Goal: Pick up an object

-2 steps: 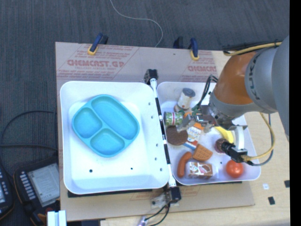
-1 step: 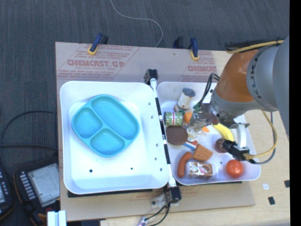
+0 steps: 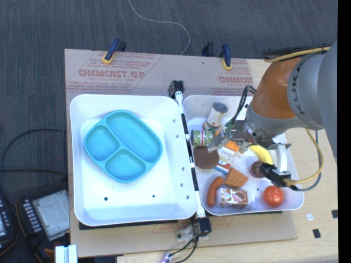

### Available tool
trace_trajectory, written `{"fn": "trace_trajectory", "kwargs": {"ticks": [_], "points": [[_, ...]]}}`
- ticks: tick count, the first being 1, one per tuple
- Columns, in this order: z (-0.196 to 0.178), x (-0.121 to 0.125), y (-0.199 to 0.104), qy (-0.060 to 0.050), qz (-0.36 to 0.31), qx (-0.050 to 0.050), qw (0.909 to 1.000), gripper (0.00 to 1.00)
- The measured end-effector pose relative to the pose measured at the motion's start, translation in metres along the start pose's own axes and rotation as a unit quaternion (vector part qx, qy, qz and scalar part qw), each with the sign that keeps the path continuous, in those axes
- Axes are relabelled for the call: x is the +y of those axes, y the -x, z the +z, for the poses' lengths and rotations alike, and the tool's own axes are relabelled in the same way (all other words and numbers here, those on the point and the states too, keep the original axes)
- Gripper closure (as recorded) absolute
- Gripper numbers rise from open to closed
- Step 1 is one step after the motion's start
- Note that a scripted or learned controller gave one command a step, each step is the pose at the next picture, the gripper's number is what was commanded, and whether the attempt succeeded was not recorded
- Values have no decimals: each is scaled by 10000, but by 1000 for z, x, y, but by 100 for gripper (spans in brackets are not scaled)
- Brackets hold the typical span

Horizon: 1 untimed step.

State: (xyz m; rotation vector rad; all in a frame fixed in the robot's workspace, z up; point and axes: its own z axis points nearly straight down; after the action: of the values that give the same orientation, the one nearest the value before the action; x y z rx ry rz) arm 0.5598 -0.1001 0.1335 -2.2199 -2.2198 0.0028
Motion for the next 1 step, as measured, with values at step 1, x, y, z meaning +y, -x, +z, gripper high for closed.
{"fn": "trace_trajectory", "kwargs": {"ticks": [1], "points": [[-9, 0, 0, -4, -2, 2, 10000, 100]]}}
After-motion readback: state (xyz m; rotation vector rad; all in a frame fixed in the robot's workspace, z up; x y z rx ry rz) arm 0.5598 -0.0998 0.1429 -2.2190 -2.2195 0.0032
